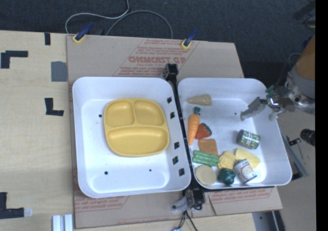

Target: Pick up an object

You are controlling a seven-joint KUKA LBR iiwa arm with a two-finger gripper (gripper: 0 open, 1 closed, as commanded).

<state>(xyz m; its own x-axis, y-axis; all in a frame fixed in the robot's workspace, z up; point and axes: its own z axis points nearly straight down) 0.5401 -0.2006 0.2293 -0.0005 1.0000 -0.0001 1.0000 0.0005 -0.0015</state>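
- The tool (254, 108) hangs over the upper right part of the right bin (233, 84), reaching in from the right edge; whether it is released or clenched I cannot tell, and nothing is visible between its tips.
- Nearest to it lies a small green tin can (248, 139) on its side, just below and apart from the rest. It looks stiff, light and smooth; being round, it could roll, so a hold across its short body seems best.
- Further left, a toy carrot (192, 128) lies beside a red piece (204, 130), likely hard plastic and slippery.
- Along the near wall, corn (226, 160), a second can (245, 170) and other play food crowd together, touching, and are harder to single out.
- The left bin (82, 122) holds a yellow divided plate (136, 126).
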